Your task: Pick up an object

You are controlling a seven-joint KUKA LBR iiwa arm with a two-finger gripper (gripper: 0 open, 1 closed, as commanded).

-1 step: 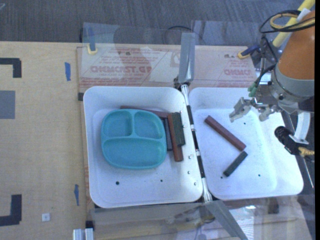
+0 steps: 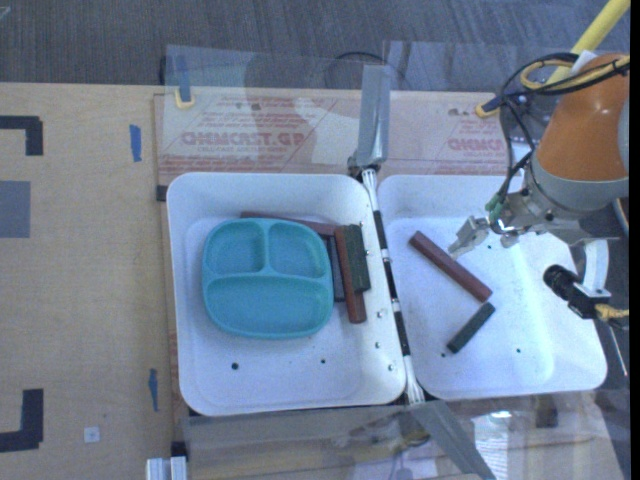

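**Mira:** Looking at the right shallow white plastic bin (image 2: 530, 368), I see two candidates: a long reddish-brown rectangular bar (image 2: 450, 266) lying on a diagonal, and a shorter dark grey-green bar (image 2: 470, 328) just below its lower end, near it but apart, I think.

**Tomas:** And the claw (image 2: 478, 232) of the grey arm with the orange band (image 2: 585, 128)?

**Mira:** It hangs over the upper part of the same bin, just beside the upper half of the reddish-brown bar. Nothing is between its fingers, but whether they are spread or closed I cannot tell; it is too small.

**Tomas:** So how would you do the pick well?

**Mira:** I would take the reddish-brown bar, because it is nearest. The fingers should close across its narrow width, not along its length, so the wrist must turn to match the diagonal. Grasping near the middle keeps it from tilting.

**Tomas:** Is there enough room?

**Mira:** Yes, the bar lies on open white floor, well apart from the bin walls. Only its lower end is close to the grey-green bar, so I would stay away from there. The left white bin (image 2: 200, 368) on the table holds a turquoise divided plastic tray (image 2: 268, 276) and some dark bars (image 2: 350, 268) crowded against the tray, which is harder.
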